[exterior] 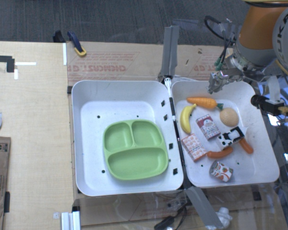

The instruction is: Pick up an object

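Fingers (215, 86) hang over right bin's (266, 169) far edge; apart or together, cannot tell. Carrot (202, 102) just below them, banana (186, 118) beyond, nothing visibly gripped.

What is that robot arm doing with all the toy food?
The robot arm's gripper hangs over the top edge of the right bin, just above the toy carrot. It isn't holding anything. In that bin there are also a banana, a tan ball, small boxes and a can. The left bin holds a green divided plate.
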`<state>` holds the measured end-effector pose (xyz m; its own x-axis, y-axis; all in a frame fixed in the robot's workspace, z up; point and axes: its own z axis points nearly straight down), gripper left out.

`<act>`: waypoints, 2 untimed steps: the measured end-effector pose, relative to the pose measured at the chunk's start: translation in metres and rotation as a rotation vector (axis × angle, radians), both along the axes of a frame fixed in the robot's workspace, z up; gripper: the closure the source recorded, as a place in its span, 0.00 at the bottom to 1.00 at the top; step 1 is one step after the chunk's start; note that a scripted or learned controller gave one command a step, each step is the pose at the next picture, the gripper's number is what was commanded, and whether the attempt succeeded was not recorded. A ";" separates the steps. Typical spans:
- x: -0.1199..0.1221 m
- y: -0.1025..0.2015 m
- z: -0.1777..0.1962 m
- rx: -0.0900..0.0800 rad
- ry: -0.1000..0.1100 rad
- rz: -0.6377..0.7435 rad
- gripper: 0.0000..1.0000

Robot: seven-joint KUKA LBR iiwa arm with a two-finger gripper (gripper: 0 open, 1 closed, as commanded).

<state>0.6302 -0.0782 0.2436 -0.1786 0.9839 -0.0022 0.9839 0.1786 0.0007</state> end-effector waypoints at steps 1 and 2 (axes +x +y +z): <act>0.007 -0.002 -0.034 0.000 0.003 0.055 1.00; 0.007 -0.002 -0.034 0.000 0.003 0.056 0.00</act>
